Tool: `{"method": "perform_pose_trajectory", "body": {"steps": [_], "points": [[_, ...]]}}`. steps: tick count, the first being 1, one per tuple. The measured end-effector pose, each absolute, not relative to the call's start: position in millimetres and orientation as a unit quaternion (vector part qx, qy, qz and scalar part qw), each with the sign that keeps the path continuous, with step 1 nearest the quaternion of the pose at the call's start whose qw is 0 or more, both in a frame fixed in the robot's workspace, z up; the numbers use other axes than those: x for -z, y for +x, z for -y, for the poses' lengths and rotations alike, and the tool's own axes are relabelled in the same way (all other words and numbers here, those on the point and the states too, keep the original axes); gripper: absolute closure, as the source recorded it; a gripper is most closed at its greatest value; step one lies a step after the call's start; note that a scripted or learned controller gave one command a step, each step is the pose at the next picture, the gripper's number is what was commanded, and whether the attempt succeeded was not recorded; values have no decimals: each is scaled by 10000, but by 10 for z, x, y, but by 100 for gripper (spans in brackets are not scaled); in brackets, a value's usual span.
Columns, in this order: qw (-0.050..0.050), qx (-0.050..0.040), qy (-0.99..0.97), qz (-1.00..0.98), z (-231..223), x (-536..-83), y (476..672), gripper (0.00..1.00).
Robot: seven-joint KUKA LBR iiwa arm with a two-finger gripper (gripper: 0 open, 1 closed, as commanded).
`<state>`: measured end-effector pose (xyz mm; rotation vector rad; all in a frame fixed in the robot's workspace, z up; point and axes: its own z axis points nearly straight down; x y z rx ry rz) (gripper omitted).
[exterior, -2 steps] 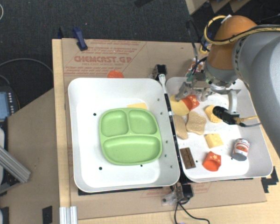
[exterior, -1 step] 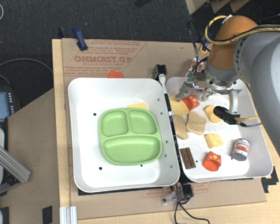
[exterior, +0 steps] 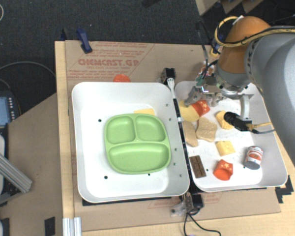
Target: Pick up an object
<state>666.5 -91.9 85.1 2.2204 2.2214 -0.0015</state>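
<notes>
Left bin (exterior: 88, 107): a shallow white tray holding a green divided plate (exterior: 136, 143) near its middle, with a pale yellow slice (exterior: 145, 112) just past the plate's far edge.

Divider: the two bins touch along a dark seam (exterior: 179, 127) running from far to near.

Right bin (exterior: 270, 173): a shallow white tray crowded with small toy foods, which are the candidates for picking.

Right bin, left side: a tan wedge (exterior: 190, 132) lies against the seam, and a dark brown bar (exterior: 197, 165) sits nearer the front.

Right bin, far left corner: a yellow rounded piece (exterior: 189, 113) touches a red piece (exterior: 202, 107).

Right bin, middle: a tan bread-like slice (exterior: 206, 130), a yellow cube (exterior: 225, 147), and a red strawberry-like piece (exterior: 223, 169) near the front.

Right bin, right side: a small red and white can (exterior: 254, 157) lying apart from the rest.

Gripper (exterior: 202, 96): low over the far left corner of the right bin, directly above the red piece and the yellow rounded piece, below the arm's orange band (exterior: 238, 43).

Finger state: cannot tell; the wrist and cabling hide whether anything is pinched.

Done so far: the arm appears positioned at a target, probably the red piece.

Left to do: nothing is visibly lifted, so the grasp and the lift both seem to remain.
</notes>
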Motion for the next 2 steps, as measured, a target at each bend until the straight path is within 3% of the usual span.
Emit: {"method": "perform_pose_trajectory", "body": {"steps": [2], "points": [[6,4,7070,-7072,929,-852,6666,0]]}}
